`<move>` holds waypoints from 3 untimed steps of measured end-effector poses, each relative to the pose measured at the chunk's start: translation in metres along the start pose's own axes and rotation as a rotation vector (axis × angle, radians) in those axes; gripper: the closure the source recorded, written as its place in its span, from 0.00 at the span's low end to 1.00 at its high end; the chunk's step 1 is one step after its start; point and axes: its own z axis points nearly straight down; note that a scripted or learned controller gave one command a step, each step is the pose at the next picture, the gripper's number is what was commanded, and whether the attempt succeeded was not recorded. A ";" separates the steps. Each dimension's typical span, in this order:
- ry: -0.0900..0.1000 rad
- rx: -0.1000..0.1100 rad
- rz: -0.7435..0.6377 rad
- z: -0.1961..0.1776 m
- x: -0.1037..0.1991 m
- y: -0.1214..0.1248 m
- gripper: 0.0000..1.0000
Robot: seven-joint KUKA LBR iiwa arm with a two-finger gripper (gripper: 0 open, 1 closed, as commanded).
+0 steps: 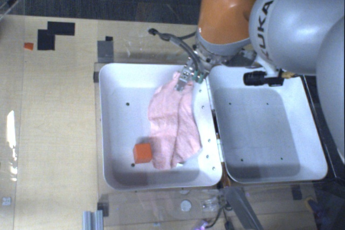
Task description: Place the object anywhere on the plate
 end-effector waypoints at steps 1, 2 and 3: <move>-0.002 -0.003 -0.400 -0.008 0.037 0.040 1.00; -0.001 -0.003 -0.515 0.001 0.077 0.070 1.00; -0.001 -0.004 -0.515 0.001 0.077 0.070 0.00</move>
